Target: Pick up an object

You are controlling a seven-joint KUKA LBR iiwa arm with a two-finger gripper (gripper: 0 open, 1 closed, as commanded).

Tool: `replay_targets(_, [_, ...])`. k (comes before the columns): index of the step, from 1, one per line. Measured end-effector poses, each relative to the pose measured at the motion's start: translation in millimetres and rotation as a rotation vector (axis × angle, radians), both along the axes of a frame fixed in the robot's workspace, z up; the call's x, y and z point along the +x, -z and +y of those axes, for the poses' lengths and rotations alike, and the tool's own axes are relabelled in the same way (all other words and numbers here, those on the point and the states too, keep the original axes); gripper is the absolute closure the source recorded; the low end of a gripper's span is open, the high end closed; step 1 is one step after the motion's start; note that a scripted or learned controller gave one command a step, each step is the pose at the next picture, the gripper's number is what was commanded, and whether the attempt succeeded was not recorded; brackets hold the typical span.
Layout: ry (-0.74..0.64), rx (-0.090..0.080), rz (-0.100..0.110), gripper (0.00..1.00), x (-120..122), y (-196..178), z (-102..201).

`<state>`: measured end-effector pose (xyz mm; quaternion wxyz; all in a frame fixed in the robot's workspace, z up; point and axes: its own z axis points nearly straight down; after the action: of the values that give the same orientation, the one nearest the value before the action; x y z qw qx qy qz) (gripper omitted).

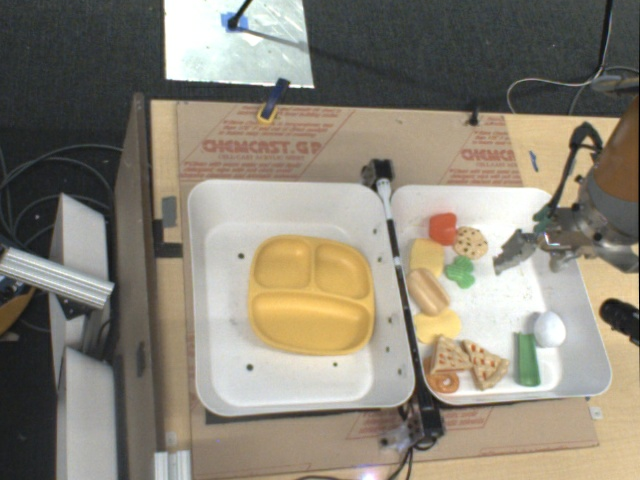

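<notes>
Toy pizza slices sit at the right bin's near edge, foods bunched along its left wall, leaving room centrally. Gripper hovers empty, fingers slightly apart, right of the cookie, a likely target.

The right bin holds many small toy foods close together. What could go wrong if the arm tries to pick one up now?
1. The hot dog, yellow cheese block and green piece lie packed together, so a grasp may catch or push a neighbour.
2. The white egg is round and may slip or roll away.
3. The pizza slices lie flat near the right bin rim, hard to get under.
</notes>
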<state>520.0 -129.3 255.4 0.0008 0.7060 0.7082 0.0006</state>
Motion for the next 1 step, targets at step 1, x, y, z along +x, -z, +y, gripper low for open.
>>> replay_targets(1, [-0.003, 0.0, 0.002, 0.0, 63.0, 107.1, -6.7])
